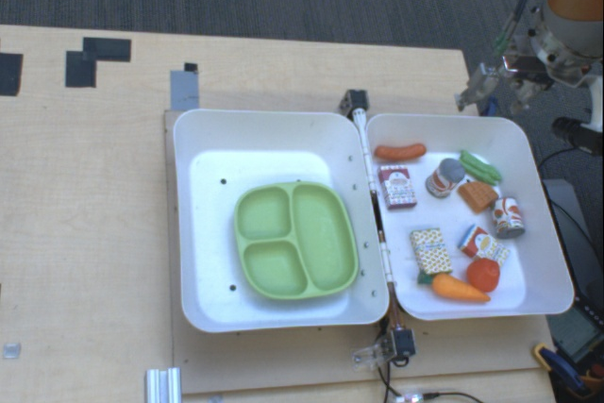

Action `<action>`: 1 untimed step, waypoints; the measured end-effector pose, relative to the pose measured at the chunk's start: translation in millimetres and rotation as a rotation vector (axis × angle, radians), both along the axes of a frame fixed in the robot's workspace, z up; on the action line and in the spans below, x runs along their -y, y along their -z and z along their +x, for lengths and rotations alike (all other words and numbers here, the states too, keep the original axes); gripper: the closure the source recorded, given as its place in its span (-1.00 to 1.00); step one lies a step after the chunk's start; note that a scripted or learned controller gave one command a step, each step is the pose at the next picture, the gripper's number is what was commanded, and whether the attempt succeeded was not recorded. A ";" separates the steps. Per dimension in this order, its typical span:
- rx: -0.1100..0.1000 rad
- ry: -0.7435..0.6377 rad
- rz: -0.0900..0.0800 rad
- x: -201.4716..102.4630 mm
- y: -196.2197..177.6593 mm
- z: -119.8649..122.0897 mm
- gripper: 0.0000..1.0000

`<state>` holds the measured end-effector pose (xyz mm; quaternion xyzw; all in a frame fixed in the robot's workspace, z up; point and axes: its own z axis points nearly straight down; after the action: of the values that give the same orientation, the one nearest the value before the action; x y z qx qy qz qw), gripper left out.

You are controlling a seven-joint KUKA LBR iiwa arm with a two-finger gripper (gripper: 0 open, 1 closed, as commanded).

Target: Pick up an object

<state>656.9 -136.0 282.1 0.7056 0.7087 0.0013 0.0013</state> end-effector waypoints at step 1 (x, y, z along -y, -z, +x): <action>-0.003 0.003 0.001 21.0 173.9 2.2 -1.00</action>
<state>659.0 -157.0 108.2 0.7065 0.7078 0.0005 -0.0001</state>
